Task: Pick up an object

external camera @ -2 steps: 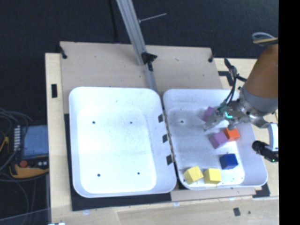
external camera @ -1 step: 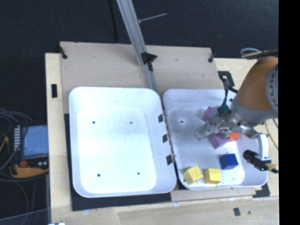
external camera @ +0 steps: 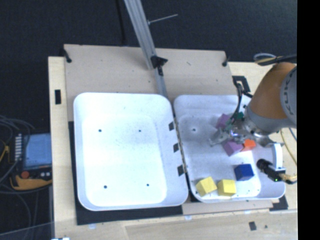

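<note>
The arm reaches in from the right, and my gripper is low inside the right bin, near its middle right. A purple block lies just above the fingers and another purple block just below them. An orange block sits beside the lower purple one. A blue cube rests further toward the front. Two yellow blocks lie at the bin's front edge. Nothing can be seen held between the fingers.
The left bin stands beside the right one, with clips along the shared edge. A slanted metal rod rises from the back of the bench. A blue device with cables lies off the bench at left.
</note>
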Controlling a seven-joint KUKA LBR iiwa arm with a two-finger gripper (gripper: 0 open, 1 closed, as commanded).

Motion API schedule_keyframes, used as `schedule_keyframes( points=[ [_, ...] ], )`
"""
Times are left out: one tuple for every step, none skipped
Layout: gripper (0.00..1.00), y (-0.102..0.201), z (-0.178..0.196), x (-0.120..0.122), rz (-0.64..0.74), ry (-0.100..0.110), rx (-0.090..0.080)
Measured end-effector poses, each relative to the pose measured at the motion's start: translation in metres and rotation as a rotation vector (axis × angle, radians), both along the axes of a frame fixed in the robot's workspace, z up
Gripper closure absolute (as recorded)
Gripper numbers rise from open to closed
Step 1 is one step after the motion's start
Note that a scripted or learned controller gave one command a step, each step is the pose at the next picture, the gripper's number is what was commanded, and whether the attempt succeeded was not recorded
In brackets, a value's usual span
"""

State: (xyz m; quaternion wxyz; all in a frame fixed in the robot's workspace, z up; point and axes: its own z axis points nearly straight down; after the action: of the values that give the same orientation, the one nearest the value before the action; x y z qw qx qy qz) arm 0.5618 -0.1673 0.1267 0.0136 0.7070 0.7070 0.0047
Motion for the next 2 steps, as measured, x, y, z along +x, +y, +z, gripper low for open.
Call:
schedule_keyframes(
  points=[
    [1.00,-0.002,0.012,0.001,-0.007,-0.007,-0.002],
    [1.00,0.000,0.074,-0.003,0.003,0.019,0.010]
  ],
)
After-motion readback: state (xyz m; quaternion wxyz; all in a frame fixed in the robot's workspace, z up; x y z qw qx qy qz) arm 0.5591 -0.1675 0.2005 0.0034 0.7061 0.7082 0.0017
